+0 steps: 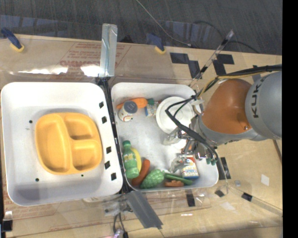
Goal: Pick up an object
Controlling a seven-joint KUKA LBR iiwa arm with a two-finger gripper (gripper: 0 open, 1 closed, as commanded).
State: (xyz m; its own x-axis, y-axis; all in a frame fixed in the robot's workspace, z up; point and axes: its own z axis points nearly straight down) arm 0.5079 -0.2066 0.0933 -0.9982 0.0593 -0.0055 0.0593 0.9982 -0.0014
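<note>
The right bin (139, 94) holds several small things: an orange carrot-like toy (133, 104), a round white-and-brown ball (126, 114), a white bowl (170, 114), a green bottle (130, 163), a yellow banana (136, 156), a red pepper (142, 170), a green bumpy vegetable (154, 179) and a small carton (189, 169). My gripper (183, 156) is low in the right bin's front right part, right beside the small carton and below the white bowl. The wrist and cables hide much of it.
The left bin (20, 100) carries a yellow divided tray (68, 143). A grey metal post (108, 51) stands behind the wall between the bins. The arm's orange band (228, 110) hangs over the right bin's right rim.
</note>
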